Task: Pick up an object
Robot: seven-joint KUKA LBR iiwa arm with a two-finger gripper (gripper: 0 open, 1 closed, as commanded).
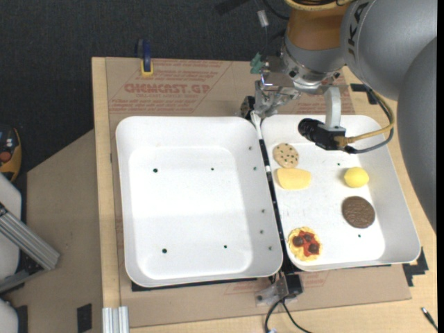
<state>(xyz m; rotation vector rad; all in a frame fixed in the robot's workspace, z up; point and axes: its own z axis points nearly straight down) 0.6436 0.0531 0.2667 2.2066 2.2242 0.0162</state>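
Observation:
The right white bin [388,207] holds several toy foods. A chocolate-chip cookie [285,155] lies near its left wall, with a pale yellow wedge [293,179] just below it. A small yellow lemon-like piece [356,177] sits to the right, above a round dark brown cookie [358,211]. A little pizza [304,244] rests by the front left corner. My gripper [263,105] hangs over the back left corner of this bin, above and behind the chocolate-chip cookie, with nothing seen in it.
The left white bin [132,186] lies beside the right one, sharing a dark divider [267,179]. A black fitting with a cable [320,133] hangs over the back of the right bin. A blue-and-yellow clamp [145,56] grips the board's back edge.

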